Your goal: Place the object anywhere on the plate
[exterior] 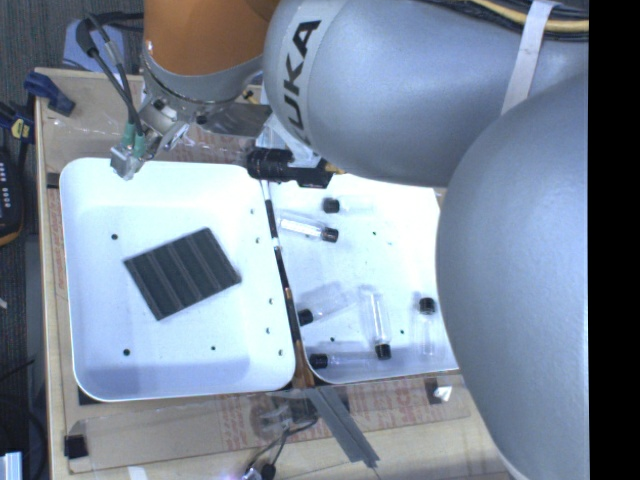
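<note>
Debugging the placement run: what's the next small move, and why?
Probably bring the gripper down-right over the dark ridged plate in the left bin. It sits at the bin's top-left rim, off the plate. I can't tell if it holds a vial; several vials lie in the right bin.

Ribbed matt dark plate (182,272), glossy white plastic bins (85,268), clear glassy vials (372,313).

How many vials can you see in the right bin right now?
5 vials: one upper, one left-centre, one centre, one front, one right. The arm may hide more.
</note>
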You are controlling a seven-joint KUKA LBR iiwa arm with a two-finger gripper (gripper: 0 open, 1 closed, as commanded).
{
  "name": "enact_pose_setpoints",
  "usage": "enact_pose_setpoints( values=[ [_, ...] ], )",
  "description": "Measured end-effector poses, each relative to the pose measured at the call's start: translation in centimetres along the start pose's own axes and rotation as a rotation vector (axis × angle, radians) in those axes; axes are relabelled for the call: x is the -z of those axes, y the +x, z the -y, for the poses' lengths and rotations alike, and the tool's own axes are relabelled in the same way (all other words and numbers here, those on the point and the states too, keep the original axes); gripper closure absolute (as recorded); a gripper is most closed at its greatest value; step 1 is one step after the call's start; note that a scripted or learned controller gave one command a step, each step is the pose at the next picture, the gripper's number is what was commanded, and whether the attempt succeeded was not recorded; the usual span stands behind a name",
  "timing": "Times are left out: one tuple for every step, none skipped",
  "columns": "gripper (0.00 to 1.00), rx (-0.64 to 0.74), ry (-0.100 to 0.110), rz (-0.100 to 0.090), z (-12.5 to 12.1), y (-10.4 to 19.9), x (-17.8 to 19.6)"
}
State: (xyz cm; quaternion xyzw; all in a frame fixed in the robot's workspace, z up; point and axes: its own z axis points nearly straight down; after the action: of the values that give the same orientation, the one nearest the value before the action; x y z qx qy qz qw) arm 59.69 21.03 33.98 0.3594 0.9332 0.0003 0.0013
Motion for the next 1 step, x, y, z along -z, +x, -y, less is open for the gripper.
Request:
enact_pose_setpoints(
  values=[
    [1.0,-0.068,0.007,-0.005,9.96,2.62,-12.63]
  ],
)
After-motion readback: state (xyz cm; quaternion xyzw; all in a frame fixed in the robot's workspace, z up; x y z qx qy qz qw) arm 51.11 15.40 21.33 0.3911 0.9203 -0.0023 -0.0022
